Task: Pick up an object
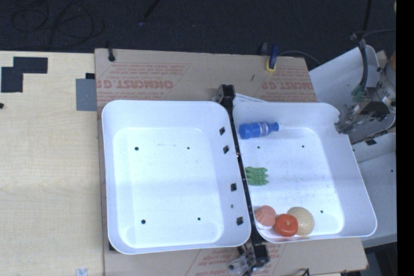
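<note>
The right bin [336, 203] holds a blue bottle [258, 129] lying on its side near the back left corner. A small green toy [256, 176] sits by the bin's left wall. A pink piece [264, 215], a red round piece [286, 225] and a tan round piece [301, 219] cluster at the front edge. My gripper [359, 114] sits at the far right, just outside the right bin's back right corner, away from all the objects. Nothing shows between its fingers.
The left bin [110, 139] lies beside the right one, with a black divider bar [236, 165] between them. Both rest on a cardboard sheet [194, 77]. Cables and dark floor lie behind the bench.
</note>
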Motion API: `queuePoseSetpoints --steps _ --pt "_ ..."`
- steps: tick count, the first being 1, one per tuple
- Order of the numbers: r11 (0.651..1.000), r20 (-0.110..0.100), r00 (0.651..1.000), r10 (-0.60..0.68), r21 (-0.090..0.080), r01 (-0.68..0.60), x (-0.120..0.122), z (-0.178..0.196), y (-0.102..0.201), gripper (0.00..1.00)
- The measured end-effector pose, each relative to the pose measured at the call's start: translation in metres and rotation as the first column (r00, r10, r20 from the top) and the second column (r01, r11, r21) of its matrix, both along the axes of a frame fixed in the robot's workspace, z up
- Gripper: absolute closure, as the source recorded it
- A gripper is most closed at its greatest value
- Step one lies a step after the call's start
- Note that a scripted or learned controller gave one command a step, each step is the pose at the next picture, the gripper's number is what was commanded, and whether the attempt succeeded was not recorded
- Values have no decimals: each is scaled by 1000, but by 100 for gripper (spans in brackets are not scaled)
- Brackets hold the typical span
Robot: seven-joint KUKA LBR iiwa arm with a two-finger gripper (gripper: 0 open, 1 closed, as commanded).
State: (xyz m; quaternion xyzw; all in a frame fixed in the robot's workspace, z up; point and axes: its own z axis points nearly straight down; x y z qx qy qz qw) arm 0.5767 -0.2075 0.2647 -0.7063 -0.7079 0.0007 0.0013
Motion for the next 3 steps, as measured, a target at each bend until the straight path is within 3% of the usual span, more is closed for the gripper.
queuePoseSetpoints --steps 2,3 --pt "1000 7 1000 0 -2 0 43 102 -6 100" --pt "1000 5 1000 1 -3 -1 67 129 -5 100"
